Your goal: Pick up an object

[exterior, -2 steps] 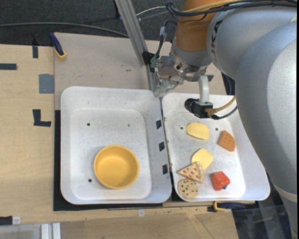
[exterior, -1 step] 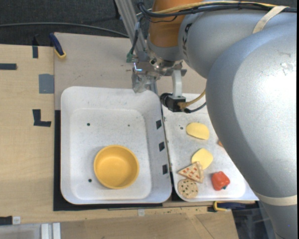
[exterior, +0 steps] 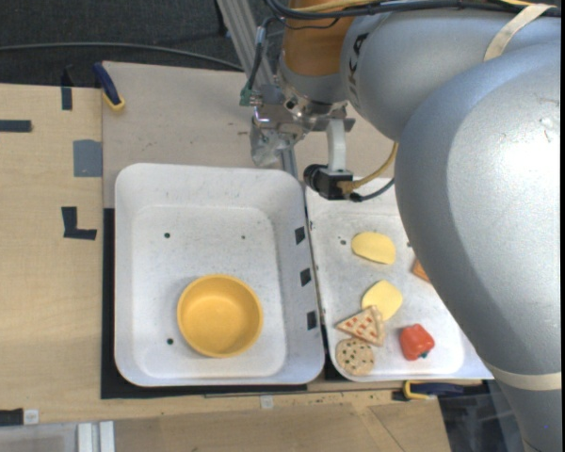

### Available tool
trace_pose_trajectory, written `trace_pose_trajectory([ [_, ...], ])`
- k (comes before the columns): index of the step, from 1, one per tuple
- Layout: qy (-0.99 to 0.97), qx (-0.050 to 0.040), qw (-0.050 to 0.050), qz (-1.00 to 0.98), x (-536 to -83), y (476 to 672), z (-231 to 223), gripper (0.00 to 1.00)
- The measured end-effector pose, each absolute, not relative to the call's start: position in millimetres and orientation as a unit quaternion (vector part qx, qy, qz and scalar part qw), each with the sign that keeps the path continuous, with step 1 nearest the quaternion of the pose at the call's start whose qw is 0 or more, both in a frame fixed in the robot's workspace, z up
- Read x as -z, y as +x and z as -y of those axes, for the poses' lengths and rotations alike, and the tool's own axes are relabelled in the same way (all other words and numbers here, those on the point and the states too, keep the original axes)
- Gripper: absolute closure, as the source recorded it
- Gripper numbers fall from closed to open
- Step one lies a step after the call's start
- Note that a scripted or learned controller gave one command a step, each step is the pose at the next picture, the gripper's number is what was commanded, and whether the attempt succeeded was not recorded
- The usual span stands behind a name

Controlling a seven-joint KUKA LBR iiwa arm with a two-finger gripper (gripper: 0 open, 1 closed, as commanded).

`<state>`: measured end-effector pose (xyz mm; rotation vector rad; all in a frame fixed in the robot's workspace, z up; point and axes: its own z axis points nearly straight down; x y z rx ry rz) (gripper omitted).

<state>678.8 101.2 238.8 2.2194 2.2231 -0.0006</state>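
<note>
Gripper [exterior: 275, 144] hangs over far edge of left bin [exterior: 132, 252]; can't tell its opening, nothing seen in it. Approach step, nothing picked yet. Yellow bowl [exterior: 219, 315] sits near side of left bin. Right bin [exterior: 331, 252] has yellow pieces [exterior: 373, 248], pizza slice [exterior: 362, 326], cookie [exterior: 355, 356], red pepper [exterior: 416, 341]. Next: move over one item, descend.

2 white bins [exterior: 141, 252], 1 yellow bowl [exterior: 219, 315], 2 pale yellow pieces [exterior: 373, 248], 1 pizza slice [exterior: 362, 327], 1 cookie [exterior: 355, 356], 1 red pepper [exterior: 415, 341].
</note>
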Motion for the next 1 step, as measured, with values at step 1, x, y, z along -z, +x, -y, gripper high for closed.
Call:
trace_pose_trajectory([
  [1, 0.706, 0.0011, 0.0, -0.708, -238.0, 678.4, -101.2, 0.0],
])
